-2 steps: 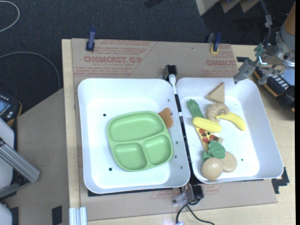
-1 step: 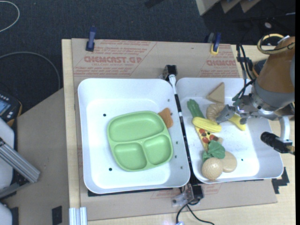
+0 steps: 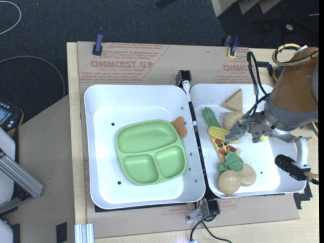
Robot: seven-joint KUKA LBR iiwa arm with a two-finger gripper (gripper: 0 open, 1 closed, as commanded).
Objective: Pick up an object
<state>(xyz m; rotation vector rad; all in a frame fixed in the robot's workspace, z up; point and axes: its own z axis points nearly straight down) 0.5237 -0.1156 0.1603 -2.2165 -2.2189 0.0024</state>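
Observation:
The right bin [image 3: 283, 178] holds several toy foods. A tan wedge [image 3: 234, 101] lies at the back, with a green vegetable [image 3: 210, 117] and a beige lump [image 3: 232, 119] in front of it. Nearer are a yellow piece [image 3: 217, 132], a red-and-yellow strip [image 3: 221, 148], a green leafy piece [image 3: 233, 161] and two tan round pieces [image 3: 229, 181] [image 3: 247, 175]. My gripper [image 3: 234, 134] reaches in from the right and hangs low over the middle of this bin, its tip just right of the yellow piece and over the strip's upper end. Nothing shows in its grasp.
The left bin [image 3: 98, 135] holds a green three-part plate [image 3: 150, 151], with a small orange-brown piece [image 3: 179, 126] at the plate's upper right corner. A black ridge [image 3: 192, 120] divides the bins. The arm's grey body and orange band [image 3: 296, 92] overhang the right bin's right side.

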